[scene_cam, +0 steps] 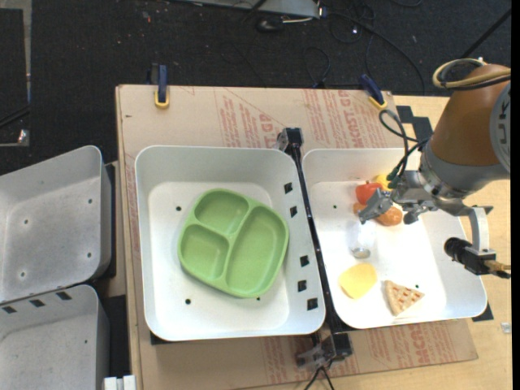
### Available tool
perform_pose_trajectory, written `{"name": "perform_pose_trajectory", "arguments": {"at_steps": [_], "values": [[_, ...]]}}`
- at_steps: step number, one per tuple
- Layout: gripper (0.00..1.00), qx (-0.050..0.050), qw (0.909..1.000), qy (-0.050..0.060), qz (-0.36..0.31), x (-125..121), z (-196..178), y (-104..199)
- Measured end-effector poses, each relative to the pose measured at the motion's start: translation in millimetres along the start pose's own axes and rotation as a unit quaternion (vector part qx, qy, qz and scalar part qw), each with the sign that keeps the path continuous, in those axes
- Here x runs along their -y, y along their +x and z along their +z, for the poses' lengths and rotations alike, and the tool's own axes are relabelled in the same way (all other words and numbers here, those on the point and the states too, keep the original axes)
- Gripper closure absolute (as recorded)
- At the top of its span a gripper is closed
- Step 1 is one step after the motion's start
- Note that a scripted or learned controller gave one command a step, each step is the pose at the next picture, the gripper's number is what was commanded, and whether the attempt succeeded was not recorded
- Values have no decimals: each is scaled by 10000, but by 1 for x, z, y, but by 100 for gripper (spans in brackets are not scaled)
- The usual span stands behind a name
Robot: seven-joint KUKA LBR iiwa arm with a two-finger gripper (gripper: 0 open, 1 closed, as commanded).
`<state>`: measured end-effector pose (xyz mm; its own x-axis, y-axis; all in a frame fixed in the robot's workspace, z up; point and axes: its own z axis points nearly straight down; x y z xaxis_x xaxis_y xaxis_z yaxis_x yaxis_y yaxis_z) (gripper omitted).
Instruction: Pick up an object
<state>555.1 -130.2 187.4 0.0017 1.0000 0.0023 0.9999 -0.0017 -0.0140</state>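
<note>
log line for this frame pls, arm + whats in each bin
arm: gripper low over right bin, by orange and red pieces | also there: yellow piece, pizza slice toy | left bin: green divided plate

green sectioned plate [233, 241] in a white bin [154, 177]; yellow disc [357, 281], tan wedge [403, 296], red and orange pieces [375, 193].

A divided plate [234, 242] is set in the left bin [158, 218], while a pizza slice [403, 296], a round slice [358, 281] beside it and small fruits [375, 197] behind are held in the right bin [455, 291].
</note>
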Motion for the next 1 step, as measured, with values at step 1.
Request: {"name": "perform_pose_trajectory", "arguments": {"at_steps": [1], "values": [[0,9,10000,-66,-13,-3,-7,0]]}}
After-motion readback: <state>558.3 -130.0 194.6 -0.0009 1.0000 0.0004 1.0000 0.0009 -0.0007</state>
